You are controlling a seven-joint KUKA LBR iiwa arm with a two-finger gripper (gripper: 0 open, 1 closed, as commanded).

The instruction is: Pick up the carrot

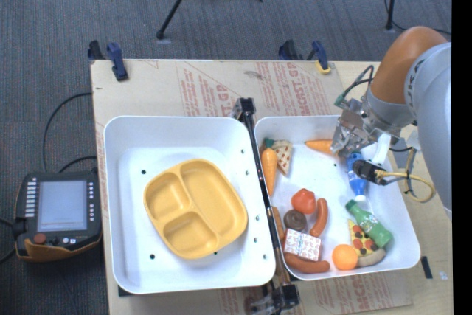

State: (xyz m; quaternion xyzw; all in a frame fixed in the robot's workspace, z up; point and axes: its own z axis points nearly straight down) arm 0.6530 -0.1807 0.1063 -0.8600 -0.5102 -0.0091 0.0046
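In the camera view, the gripper (346, 138) hangs in the upper right of the frame over the right bin (410, 232), at the blunt end of a small orange carrot (320, 146) lying near that bin's upper wall. Whether its fingers are spread or pinching the carrot cannot be told from here. A second, longer carrot (269, 167) lies along the right bin's left wall, touching a pizza slice (283, 156). Lower down are a tomato (303, 201), sausages, a green bottle (371, 226) and an orange (344, 257). The left bin (118, 195) holds a yellow divided plate (195, 208). The risk, as I judge it: gripping so near the carrot's end could let it pivot or slip out, and the closeness to the wall leaves little room.
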